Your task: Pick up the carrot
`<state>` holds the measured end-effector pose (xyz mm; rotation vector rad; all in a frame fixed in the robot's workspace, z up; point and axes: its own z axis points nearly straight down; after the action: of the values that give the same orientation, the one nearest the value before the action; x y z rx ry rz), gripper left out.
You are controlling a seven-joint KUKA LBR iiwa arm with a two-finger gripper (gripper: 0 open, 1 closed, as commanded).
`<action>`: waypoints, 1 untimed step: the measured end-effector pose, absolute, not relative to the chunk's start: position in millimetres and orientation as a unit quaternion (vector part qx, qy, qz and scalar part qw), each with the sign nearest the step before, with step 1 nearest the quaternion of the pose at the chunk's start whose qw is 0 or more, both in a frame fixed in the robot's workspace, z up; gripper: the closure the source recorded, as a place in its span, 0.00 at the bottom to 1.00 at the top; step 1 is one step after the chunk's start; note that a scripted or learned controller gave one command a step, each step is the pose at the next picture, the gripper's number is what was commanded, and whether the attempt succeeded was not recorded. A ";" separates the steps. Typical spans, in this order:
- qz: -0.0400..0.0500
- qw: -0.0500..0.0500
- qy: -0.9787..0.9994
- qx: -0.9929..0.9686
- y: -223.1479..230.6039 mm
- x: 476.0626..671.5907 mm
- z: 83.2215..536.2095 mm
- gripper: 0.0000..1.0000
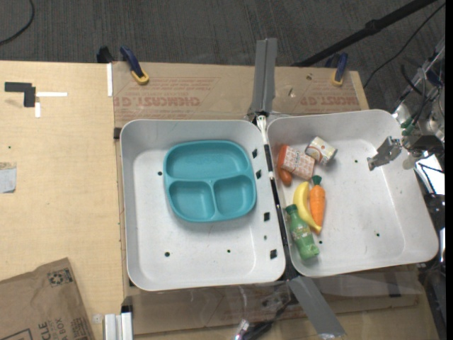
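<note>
The carrot (pixel 317 202), orange with a green top, lies in the right bin (pixel 375 225) near its left wall, pointing toward the front. It rests against a yellow banana (pixel 302 202) on its left. My gripper (pixel 383 154) hangs over the right bin's back right part, well to the right of the carrot and apart from it. Nothing is seen in its grasp.
Around the carrot lie a green bottle (pixel 304 239), a pink box (pixel 297 163), a small white and yellow box (pixel 321 149) and a red item (pixel 284 176). The left bin (pixel 141 211) holds a teal divided plate (pixel 210 180). Bare bin floor lies between carrot and gripper.
</note>
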<state>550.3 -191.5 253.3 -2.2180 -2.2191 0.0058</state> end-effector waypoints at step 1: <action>-0.003 -0.006 -0.693 -0.721 -153.7 568.6 120.4 0.00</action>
<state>568.6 -153.7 120.4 -2.2735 -2.1858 -0.0101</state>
